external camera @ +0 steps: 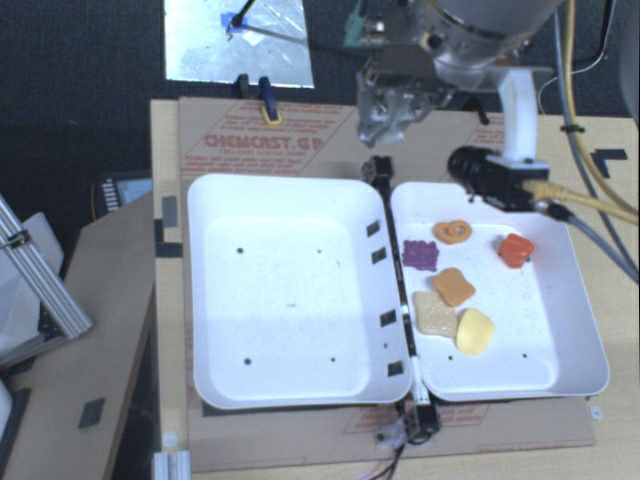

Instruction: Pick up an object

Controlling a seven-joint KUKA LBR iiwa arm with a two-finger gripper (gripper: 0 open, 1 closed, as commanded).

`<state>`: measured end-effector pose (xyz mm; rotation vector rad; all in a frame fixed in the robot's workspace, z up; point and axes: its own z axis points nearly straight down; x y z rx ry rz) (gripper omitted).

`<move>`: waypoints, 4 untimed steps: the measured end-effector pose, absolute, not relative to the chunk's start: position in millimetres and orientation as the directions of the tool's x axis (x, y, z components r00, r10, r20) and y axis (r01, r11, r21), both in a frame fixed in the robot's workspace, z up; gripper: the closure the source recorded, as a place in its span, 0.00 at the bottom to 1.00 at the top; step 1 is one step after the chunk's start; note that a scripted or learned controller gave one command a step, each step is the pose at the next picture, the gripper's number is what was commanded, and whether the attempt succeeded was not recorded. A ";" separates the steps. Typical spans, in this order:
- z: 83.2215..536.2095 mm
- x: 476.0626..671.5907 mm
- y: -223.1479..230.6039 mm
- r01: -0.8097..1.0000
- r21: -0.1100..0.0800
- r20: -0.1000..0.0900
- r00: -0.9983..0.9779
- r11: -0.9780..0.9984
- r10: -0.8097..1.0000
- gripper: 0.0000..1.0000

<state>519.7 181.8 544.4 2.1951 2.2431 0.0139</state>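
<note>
Two white bins sat side by side on the surface [170,268]. The left bin [290,288] and the right bin [560,358] touched along a black hinge line. Five small things lay in the right bin: an orange ring-shaped piece [452,232] at about twelve o'clock, a red block [515,250] at two, a purple piece [420,256] at ten, an orange slab [454,287] in the middle touching a pale slab [435,315], and a yellow piece [475,331] at six. The hand [392,118] hung above the bins' far edge, at twelve o'clock; whether wide or narrow I could not tell.
</note>
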 end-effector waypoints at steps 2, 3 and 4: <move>555.4 520.0 182.2 1.000 0.010 0.005 -0.028 0.028 1.000 1.00; 533.2 516.2 237.5 1.000 -0.002 0.001 -0.009 0.009 1.000 1.00; 534.9 517.0 234.4 1.000 0.001 0.001 -0.004 0.004 1.000 0.00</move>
